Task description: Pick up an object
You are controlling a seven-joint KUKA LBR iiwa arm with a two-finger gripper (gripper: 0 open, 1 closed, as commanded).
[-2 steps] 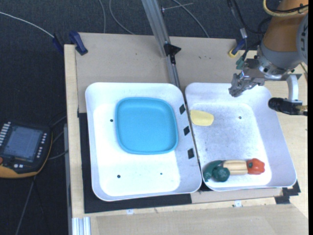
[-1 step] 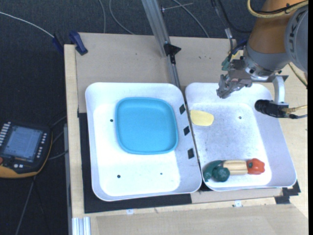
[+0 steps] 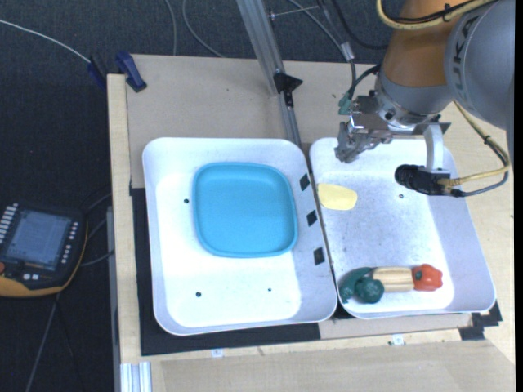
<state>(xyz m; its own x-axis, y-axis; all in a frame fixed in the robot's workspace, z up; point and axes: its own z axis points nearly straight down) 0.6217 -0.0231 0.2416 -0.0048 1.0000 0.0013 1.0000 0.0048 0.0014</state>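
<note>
1. From my remote seat I watch the grey arm (image 3: 482, 47) reach in from the right, its gripper (image 3: 350, 151) hanging over the far corner of the right bin (image 3: 466, 251).

2. The view from above does not let me judge how the gripper is set, and I see nothing held beneath it.

3. Three things lie in the right bin. A small yellow piece (image 3: 337, 197) sits near the bin's left wall, just below the gripper and apart from it. Along the near edge lie a dark green lump (image 3: 362, 288), a tan stick (image 3: 392, 279) and a red piece (image 3: 427, 278), touching in a row.

4. The left bin (image 3: 163, 243) holds a blue tray (image 3: 244, 209), well apart from the gripper.

5. I read this as the approach step: the arm is placed above the bin, but no object is picked.

6. The yellow piece looks the closest target. The next move, in my judgement, calls for a short shift toward me and a straight descent onto it.

7. The piece looks low and flat, close to the bin wall, so the gripper would need to straddle it cleanly without catching the rim.

8. The row at the near edge would need a longer reach, and its crowding could spoil a clean grasp.
</note>
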